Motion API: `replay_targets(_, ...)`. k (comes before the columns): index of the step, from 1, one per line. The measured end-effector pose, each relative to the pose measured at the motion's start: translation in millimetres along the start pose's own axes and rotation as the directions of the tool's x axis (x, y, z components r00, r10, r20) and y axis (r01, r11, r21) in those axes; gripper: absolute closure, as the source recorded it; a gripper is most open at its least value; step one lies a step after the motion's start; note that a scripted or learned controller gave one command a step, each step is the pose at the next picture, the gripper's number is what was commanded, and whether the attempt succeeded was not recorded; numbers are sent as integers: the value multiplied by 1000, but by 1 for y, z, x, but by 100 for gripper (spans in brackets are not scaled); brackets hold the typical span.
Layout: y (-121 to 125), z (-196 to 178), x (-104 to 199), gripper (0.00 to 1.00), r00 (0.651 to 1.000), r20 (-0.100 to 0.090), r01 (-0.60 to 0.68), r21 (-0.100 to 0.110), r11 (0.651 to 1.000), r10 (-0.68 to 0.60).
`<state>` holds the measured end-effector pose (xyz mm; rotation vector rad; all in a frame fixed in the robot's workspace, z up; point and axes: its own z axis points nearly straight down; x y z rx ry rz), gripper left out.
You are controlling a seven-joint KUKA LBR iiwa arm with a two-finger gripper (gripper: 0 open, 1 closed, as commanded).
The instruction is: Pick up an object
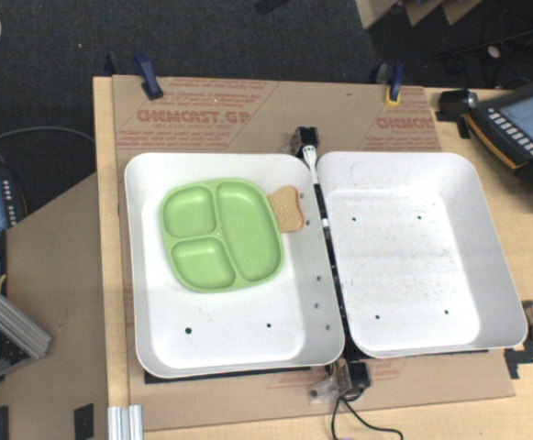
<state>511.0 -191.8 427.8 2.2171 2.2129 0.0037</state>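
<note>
A green divided plate [221, 235] with three compartments lies in the upper half of the left white bin [220, 342]. A tan slice shaped like toast [287, 209] rests against the plate's right rim, partly on the bin floor. The right white bin [413, 246] sits beside it, their edges meeting at the middle.
Both bins rest on a cardboard sheet [202, 108] clamped to the bench by a blue clamp [147, 74] and another clamp [394, 85]. A tablet-like device [514, 126] lies at the far right. Cables [353, 401] run at the front between the bins.
</note>
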Motion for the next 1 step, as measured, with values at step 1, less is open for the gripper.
replay_targets(1,-30,70,35,100,1000,-8,3,15,1000,-3)
